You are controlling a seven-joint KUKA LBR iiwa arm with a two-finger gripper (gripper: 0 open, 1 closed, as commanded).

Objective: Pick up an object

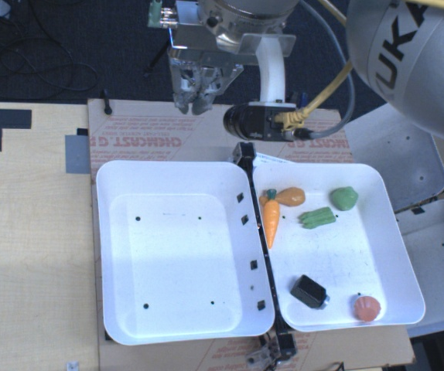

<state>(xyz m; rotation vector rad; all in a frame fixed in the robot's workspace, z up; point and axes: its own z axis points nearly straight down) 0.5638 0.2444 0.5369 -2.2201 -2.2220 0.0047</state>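
My pincer (195, 99) hangs above the worktop behind 2 shallow white bins, its state untellable; next I must descend onto the orange plastic carrot (271, 219) in the right bin (396, 230).

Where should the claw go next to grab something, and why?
Probably forward and down toward the right bin. The gripper hangs beyond both bins, while the carrot, the black block and the other objects all lie in that bin.
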